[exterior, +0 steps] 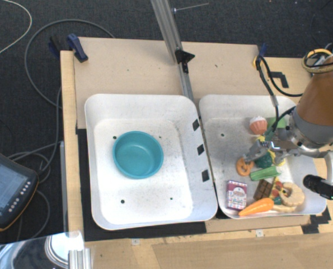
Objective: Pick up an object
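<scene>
two white bins sit side by side on the worktop [132,60]. the left bin [99,111] holds one teal bowl [137,154]. the right bin [222,111] holds a cluster of small toys: one carrot [257,207], one pink carton [237,194], one green pod [264,174], one cupcake [258,125], one orange ring [244,166] and a few more too jumbled to count. the tool [265,148] hangs low over this cluster, just above the ring and pod; how far open it is, or whether it grips anything, cannot be told.

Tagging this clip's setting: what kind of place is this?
Likely a robotics lab bench for grasping trials: two white bins clamped on a board, toy food like a carrot, and a teach pendant on dark carpet.
</scene>
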Controlling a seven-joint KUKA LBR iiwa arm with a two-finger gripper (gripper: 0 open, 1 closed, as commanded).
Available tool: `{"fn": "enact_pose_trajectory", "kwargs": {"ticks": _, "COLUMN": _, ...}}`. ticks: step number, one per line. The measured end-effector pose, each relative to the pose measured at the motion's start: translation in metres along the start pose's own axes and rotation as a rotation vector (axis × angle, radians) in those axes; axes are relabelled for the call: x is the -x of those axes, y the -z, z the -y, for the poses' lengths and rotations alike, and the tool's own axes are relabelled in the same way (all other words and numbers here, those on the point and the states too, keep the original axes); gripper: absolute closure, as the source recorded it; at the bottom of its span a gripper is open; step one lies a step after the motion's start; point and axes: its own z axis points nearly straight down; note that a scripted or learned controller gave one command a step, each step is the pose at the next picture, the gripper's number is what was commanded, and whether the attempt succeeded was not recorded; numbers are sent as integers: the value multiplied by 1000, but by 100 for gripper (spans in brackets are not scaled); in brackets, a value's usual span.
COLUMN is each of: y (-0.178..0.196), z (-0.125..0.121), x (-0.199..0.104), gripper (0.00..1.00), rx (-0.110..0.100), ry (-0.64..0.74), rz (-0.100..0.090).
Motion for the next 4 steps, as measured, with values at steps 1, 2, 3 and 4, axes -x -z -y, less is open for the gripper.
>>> {"fn": "enact_pose_trajectory", "kwargs": {"ticks": 1, "y": -52, "z": -8, "x": -6, "gripper": 0, "rx": 4, "ry": 2, "rz": -1}}
{"fn": "enact_pose_trajectory", "kwargs": {"ticks": 2, "y": -36, "z": -9, "x": -5, "gripper": 100, "rx": 12, "ry": -1, "rz": 0}}
{"fn": "enact_pose_trajectory", "kwargs": {"ticks": 3, "y": 14, "z": -15, "x": -14, "gripper": 100, "rx": 29, "ry": 4, "rz": 8}}
{"fn": "enact_pose_trajectory", "kwargs": {"ticks": 4, "y": 49, "z": -16, "x": -14, "gripper": 100, "rx": 28, "ry": 5, "rz": 8}}
